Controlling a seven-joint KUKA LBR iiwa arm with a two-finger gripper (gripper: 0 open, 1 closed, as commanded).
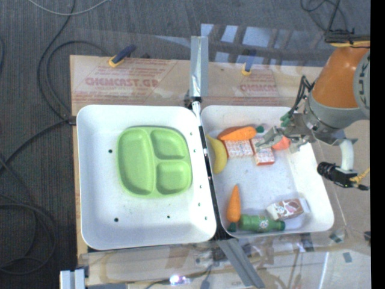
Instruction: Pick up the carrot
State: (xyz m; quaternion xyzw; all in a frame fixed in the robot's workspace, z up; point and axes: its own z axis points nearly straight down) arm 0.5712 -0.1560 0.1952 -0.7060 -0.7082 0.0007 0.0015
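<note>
The gripper [278,138] is seen over the right bin's [313,188] upper part; whether it is parted or closed cannot be told. Two carrots are seen — one [240,133] near it beside the banana [218,154], one [234,203] lower down. Both are judged light, stiff and smooth — best gripped across the thick middle.

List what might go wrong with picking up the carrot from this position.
1. Two carrots lie in the right bin: the upper carrot near the pincer and the lower carrot by the green bottle. The wrong one may be chosen.
2. The upper carrot sits against the small red-and-white boxes and near the banana; a grasp could catch or push those instead.
3. The lower carrot lies close to the bin's left wall, leaving little clearance.
</note>
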